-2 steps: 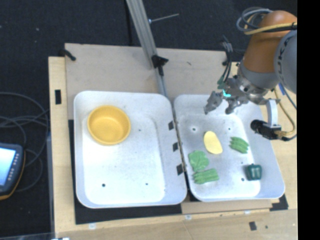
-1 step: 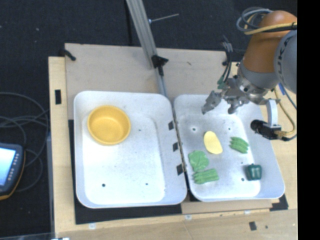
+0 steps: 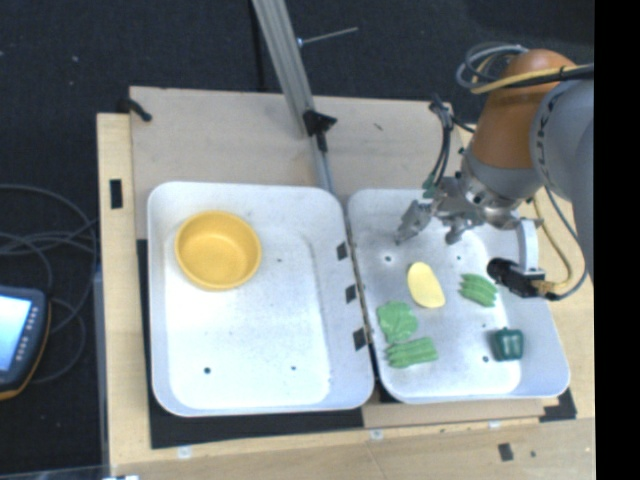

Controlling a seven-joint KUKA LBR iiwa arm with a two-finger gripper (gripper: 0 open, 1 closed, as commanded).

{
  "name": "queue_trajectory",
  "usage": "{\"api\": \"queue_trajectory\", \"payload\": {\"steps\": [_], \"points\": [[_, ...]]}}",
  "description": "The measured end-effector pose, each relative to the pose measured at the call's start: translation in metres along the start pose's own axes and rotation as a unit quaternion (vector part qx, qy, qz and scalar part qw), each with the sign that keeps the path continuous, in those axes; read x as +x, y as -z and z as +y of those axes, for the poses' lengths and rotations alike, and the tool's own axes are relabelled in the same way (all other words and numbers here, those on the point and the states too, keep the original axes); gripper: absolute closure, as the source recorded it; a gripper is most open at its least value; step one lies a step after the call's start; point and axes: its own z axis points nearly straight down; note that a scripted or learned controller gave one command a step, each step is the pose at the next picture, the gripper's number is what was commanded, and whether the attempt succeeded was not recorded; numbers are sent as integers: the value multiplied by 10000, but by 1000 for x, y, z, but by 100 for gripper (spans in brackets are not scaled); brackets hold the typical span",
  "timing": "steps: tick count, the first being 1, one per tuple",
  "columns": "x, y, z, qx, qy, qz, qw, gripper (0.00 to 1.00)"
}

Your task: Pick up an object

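My gripper [image 3: 432, 226] hangs over the far part of the right bin [image 3: 380, 218], its two grey fingers spread open with nothing between them. Just below it in the view lies a yellow oval object [image 3: 425, 285]. To the right of that is a small green piece [image 3: 478, 289]. Near the bin's left side sit a green leafy piece [image 3: 396, 320] and a green ridged piece [image 3: 411, 352]. A dark green pepper-like object [image 3: 506, 344] rests toward the bin's near right corner.
A yellow bowl [image 3: 218, 250] stands in the far left part of the left bin [image 3: 250, 368]. A slanted metal pole [image 3: 288, 68] rises behind the bins. Cables loop around the arm's wrist at the right.
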Motion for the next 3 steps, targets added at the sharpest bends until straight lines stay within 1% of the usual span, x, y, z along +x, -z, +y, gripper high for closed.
{"api": "queue_trajectory", "payload": {"steps": [2, 3], "points": [[-2, -80, 3, 0, -1, -1, 10000, 0], [-3, -68, 4, -24, -8, 3, 10000, 100]]}}
